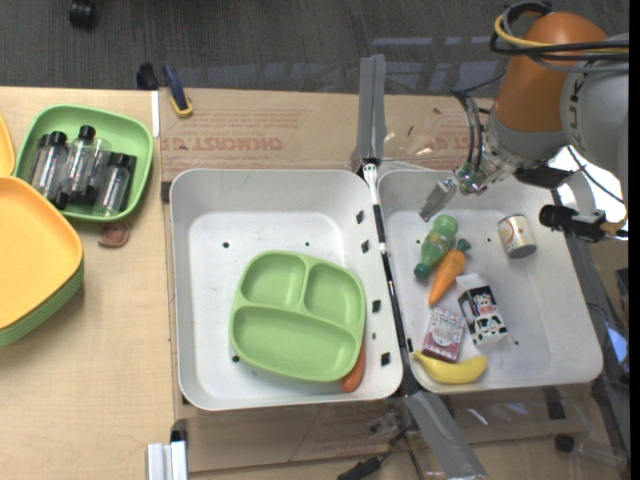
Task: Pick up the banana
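The yellow banana (452, 369) lies on its side at the front edge of the right bin (560, 348), just in front of a pink packet (443, 333). My gripper (450, 190) hangs over the back left part of that bin, above a green bottle (438, 240) and well behind the banana. Nothing can be seen in it. The grey arm with its orange band (545, 68) reaches in from the upper right.
An orange carrot (446, 276), a small milk carton (481, 314) and a can (515, 235) also lie in the right bin. The left bin (200, 218) holds a green divided plate (298, 315) with a small red-orange item (352, 378) at its front edge. A green tray of bottles (85, 163) and yellow plates (35, 258) sit far left.
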`<control>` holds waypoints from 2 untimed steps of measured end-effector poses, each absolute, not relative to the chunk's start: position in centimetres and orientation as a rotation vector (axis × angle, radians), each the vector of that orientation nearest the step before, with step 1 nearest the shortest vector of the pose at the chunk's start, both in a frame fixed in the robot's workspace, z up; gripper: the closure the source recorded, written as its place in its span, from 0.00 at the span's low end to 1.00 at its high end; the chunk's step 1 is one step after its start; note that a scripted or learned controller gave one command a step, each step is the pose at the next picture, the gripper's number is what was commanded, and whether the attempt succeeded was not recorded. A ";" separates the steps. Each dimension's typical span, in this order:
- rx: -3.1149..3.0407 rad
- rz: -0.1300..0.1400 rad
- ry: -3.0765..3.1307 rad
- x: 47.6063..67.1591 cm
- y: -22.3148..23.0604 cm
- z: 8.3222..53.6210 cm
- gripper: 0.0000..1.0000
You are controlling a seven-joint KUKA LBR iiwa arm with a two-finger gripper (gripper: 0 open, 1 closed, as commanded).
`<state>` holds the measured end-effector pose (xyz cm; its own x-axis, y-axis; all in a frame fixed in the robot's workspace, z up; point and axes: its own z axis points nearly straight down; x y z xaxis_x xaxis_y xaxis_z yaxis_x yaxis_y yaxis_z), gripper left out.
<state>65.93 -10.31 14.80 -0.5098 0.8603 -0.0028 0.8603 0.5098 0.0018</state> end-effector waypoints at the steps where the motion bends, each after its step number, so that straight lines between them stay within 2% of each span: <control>1: 1.488 -0.002 2.767 65.9 -11.1 9.2 0.00; 2: 2.055 -0.002 2.373 65.9 -10.2 16.9 0.00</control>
<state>65.90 -10.17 16.95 -0.1432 0.9897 -0.0026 0.9897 0.1432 0.0008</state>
